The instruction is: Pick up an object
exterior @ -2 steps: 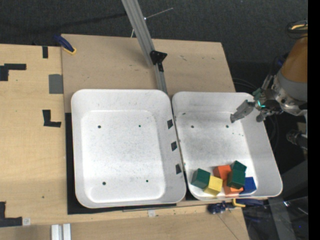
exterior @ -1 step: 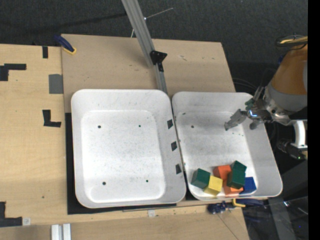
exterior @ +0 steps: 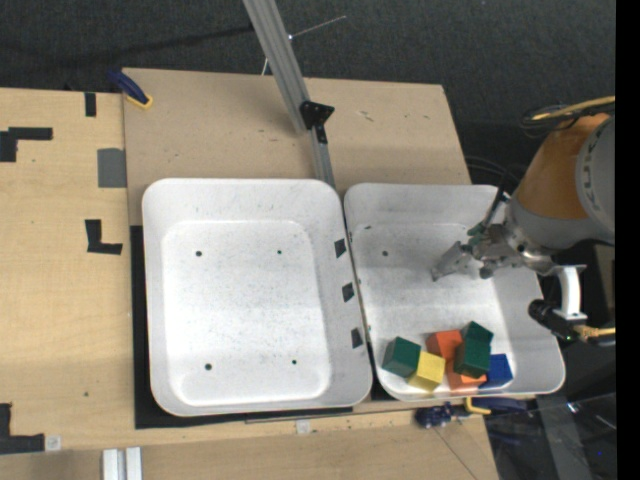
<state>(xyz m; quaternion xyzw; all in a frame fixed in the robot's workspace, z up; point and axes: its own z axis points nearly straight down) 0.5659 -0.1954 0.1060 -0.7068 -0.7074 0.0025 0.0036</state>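
Jaws, spread or not we can't tell, hang beyond the green block (exterior: 403, 356), likely light and stiff: we'd pinch flat sides.

Visible link of the arm (exterior: 590, 208): thick, rounded casing in matte grey, with smooth surfaces. The orange band (exterior: 553, 173) is broad and wraps the casing above the wrist, a burnt orange that darkens toward its shaded edge. A thin yellowish cable (exterior: 570, 113) runs in a shallow arc over the top of the band. The wrist section narrows and mixes grey and dark parts, with detail too small to resolve. The gripper (exterior: 452, 264) is dull grey metal, slim, tapering to a narrow end, with paler highlights along its upper edge. Markings and fasteners are too small to make out.
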